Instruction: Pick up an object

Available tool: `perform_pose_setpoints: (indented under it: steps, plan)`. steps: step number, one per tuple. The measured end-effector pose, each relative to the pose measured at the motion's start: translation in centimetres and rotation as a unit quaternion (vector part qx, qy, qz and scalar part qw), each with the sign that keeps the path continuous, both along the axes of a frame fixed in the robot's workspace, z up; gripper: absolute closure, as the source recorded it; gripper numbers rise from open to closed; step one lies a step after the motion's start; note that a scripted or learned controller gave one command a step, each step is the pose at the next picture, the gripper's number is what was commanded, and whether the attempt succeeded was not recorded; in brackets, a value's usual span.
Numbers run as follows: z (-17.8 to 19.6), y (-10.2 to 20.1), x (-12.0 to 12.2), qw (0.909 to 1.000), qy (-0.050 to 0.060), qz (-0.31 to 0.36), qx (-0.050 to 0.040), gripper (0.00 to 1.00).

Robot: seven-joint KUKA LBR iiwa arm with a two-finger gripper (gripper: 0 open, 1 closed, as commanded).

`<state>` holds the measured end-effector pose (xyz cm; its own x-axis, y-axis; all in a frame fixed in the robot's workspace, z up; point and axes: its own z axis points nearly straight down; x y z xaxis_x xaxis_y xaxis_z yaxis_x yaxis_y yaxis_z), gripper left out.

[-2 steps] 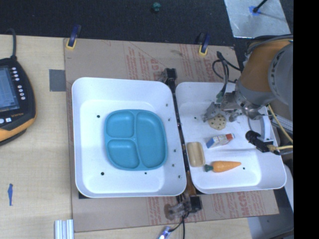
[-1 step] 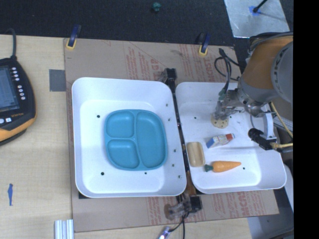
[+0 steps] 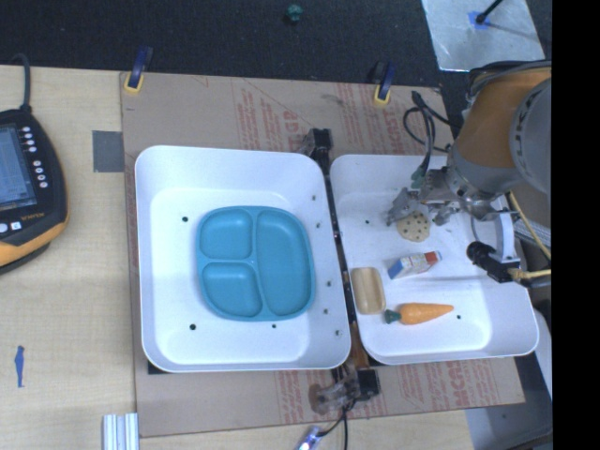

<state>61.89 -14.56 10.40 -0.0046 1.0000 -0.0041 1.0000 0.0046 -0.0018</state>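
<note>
My gripper [image 3: 419, 210] hangs over the far part of the right bin [image 3: 497, 336], and its fingers stand open. Just below and between the fingertips lies a round tan cookie [image 3: 412, 226] with dark dots; whether the fingers touch it cannot be told. Nearer the front lie a small white tube [image 3: 414, 264] with a blue end and a red end, a tan bread-like block [image 3: 367, 290] against the bin's left wall, and an orange carrot [image 3: 422, 314] with a green stub.
The left bin [image 3: 169, 326] holds a blue divided plate [image 3: 254, 262]. A hand-held control pad [image 3: 23, 186] lies at the bench's left edge. Clamps [image 3: 138, 68] pin the cardboard at the back. The arm [image 3: 502, 129] covers the right bin's far right corner.
</note>
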Motion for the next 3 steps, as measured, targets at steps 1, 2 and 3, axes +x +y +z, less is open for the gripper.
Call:
perform_pose_setpoints:
  steps: [1, 2, 3]
  plan:
    - [-1.2, -4.1, 1.7, 1.0, 0.0, -0.002, 0.002, 0.0]
    - [-1.3, 0.1, -5.1, 1.0, 0.002, 0.0, 0.0016, 0.0]
    - [-0.2, -0.1, -5.1, 1.0, 0.002, 0.002, 0.0004, 1.0]
